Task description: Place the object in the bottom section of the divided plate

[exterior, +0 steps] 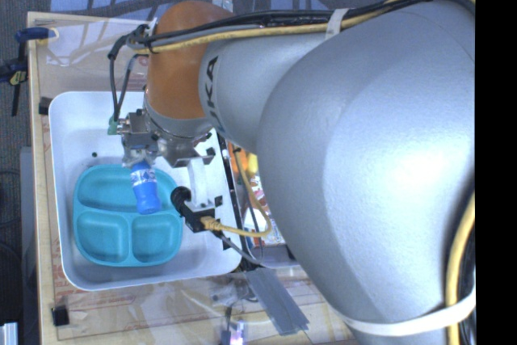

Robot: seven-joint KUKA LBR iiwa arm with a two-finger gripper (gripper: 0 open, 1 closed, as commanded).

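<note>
A blue divided plate (105, 222) lies in the left white bin (65, 133), with one long section at the top and two smaller sections below. My gripper (144, 167) hangs over the plate's upper right part, under the orange wrist band. A small blue bottle-like object (146, 191) with a clear top sits between the fingers, pointing down over the plate's upper section near the middle divider. The gripper is shut on it.
The grey arm covers most of the right bin, where some colourful items (252, 198) peek out beside the divider. A black cable with a yellow plug (206, 224) hangs near the plate's right rim. Blue clamps (24, 35) sit at the bench's left edge.
</note>
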